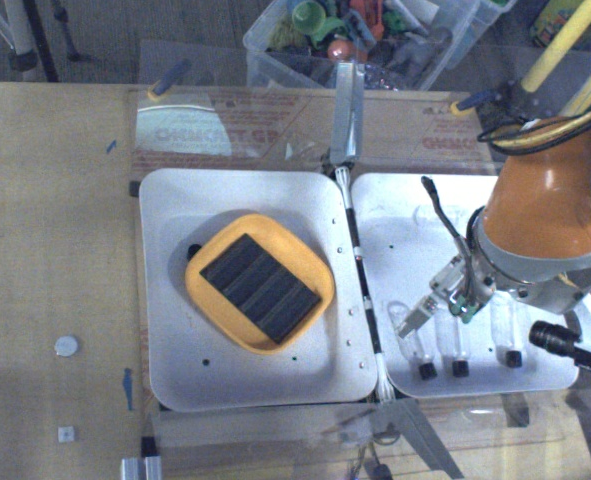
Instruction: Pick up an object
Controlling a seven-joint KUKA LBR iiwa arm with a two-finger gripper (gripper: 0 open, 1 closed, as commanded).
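A yellow, rounded-square object (260,283) with a black ribbed top lies tilted in the middle of the left bin (165,208). A small black thing (194,251) peeks out from under its upper left edge. My gripper (415,320) hangs low over the right bin (395,208), near that bin's left side, pointing down and to the left. It is well apart from the yellow object, across the divider between the bins. Nothing shows in the gripper.
Three small black knobs (460,369) stand in a row along the right bin's front edge, just below the wrist. A black cable (441,211) loops over the right bin. A clear box of toys (375,18) sits behind the bins.
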